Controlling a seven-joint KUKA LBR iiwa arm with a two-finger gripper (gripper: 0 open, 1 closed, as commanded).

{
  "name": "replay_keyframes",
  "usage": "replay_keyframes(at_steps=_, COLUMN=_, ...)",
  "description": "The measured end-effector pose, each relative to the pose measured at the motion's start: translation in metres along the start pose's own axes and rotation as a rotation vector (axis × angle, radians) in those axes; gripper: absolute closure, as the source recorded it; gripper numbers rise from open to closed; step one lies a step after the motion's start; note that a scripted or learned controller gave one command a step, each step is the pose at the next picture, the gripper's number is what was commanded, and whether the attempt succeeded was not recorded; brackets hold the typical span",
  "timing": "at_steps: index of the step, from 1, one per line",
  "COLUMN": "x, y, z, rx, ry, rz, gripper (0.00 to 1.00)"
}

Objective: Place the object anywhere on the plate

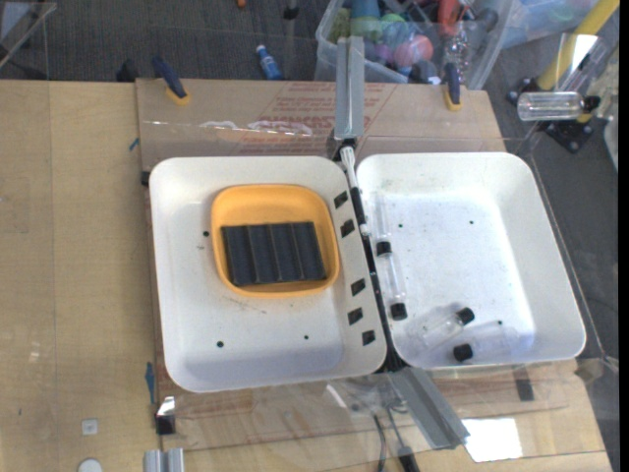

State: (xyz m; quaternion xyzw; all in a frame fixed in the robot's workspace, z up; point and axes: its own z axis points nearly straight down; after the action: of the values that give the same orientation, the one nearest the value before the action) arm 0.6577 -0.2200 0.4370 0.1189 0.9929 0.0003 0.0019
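An orange, rounded-square plate [276, 201] sits in the upper middle of the left white bin [246, 357]. A black, ribbed rectangular object [273, 253] lies flat on the plate, covering most of its floor and reaching towards its front rim. It sits inside the plate's edge on all sides.
The right white bin [462, 200] holds a clear vial with a black cap [442, 321] near its front, another [480, 348] beside it, and a third [386, 268] along its left wall. Black clips [358, 286] line the seam between the bins. A clear tub of colourful toys [423, 18] stands behind the bench.
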Motion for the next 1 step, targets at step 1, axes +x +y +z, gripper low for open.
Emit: replay_keyframes(at_steps=1, x=-0.0049, y=0.0006, z=0.0000, rx=0.000, ry=-0.005, rz=-0.227, gripper=1.00)
